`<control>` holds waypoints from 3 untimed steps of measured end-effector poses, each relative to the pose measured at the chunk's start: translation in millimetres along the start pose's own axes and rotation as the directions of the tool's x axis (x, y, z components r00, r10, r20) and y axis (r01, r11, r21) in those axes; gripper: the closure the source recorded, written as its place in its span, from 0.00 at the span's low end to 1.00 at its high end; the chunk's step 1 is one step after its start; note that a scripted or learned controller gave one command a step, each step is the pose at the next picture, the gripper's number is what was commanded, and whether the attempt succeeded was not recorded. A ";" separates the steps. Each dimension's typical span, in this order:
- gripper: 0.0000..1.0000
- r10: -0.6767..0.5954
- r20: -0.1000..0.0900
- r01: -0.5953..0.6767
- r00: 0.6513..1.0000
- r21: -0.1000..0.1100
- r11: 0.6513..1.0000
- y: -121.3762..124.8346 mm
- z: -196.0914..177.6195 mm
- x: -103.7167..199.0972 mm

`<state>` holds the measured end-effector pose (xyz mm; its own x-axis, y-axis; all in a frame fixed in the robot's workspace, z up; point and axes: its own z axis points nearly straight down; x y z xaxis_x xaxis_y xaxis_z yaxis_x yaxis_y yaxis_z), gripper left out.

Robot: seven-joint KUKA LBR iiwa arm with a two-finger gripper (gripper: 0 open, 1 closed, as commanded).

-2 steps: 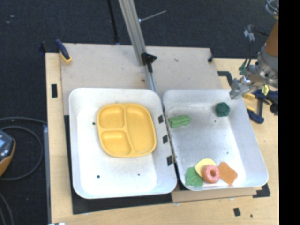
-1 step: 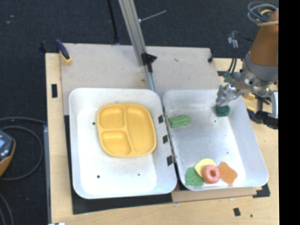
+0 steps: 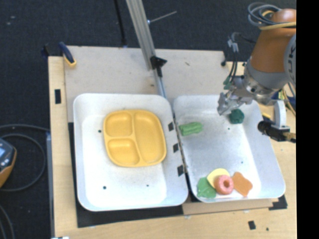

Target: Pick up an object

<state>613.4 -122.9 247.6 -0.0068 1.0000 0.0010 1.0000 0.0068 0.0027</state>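
Observation:
My gripper (image 3: 228, 107) hangs over the far right part of the right bin (image 3: 259, 148). A small dark green round object (image 3: 237, 116) lies just right of and below its tip, close to it. Whether that object sits between the fingers is hidden by the gripper body. A light green cylinder (image 3: 191, 129) lies at the bin's left side. At the bin's front edge sits a cluster: a green piece (image 3: 204, 189), a yellow piece (image 3: 216, 176), a pink ring (image 3: 224, 184) and an orange piece (image 3: 242, 183).
The left bin (image 3: 89, 183) holds a yellow divided plate (image 3: 134, 137). A metal pole (image 3: 142, 29) rises from the back between the bins. The bench's wooden top (image 3: 109, 68) shows behind the bins.

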 end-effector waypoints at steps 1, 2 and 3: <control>1.00 0.001 0.001 -0.001 1.000 0.003 1.000 -15.0 10.7 46.7; 1.00 0.000 -0.001 0.000 1.000 0.002 1.000 -36.2 0.7 94.6; 1.00 0.000 0.000 0.000 1.000 0.004 1.000 -52.4 12.1 144.9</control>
<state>560.1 21.7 235.5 -0.0067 1.0000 0.0011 1.0000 0.0067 -0.0009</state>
